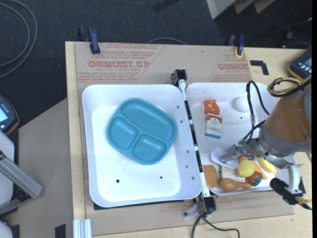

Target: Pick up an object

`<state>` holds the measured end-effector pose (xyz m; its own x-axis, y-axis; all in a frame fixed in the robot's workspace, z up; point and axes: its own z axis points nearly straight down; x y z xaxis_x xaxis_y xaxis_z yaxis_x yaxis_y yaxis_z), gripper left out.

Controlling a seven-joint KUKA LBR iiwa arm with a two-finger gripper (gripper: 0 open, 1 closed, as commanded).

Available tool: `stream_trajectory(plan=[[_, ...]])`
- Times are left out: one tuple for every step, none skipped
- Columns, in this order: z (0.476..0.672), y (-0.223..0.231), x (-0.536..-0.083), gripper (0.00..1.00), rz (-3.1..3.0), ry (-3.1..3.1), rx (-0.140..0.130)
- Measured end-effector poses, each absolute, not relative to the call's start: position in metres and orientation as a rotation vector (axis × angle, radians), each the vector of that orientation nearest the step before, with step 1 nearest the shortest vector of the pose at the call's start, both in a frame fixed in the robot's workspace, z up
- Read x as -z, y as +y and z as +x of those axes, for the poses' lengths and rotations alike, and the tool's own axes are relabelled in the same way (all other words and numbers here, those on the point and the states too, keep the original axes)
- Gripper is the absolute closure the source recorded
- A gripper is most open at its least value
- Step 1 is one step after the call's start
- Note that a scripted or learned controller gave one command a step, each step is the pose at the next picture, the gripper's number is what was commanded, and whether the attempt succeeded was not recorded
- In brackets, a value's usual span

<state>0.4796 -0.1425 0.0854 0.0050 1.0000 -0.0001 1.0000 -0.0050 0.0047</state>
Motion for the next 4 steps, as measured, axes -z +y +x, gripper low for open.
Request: stream_trajectory(plan=[[0.481, -0.142, -0.096, 1.0, 2.218, 2.215, -0.005], [0.481, -0.142, -0.095, 0.0, 2.219, 2.216, -0.004], [0.587, -0.127, -0.142, 0.0, 2.205, 2.22, -0.01], [0.609, -0.099, -0.095, 0.0, 2.216, 2.223, -0.001]])
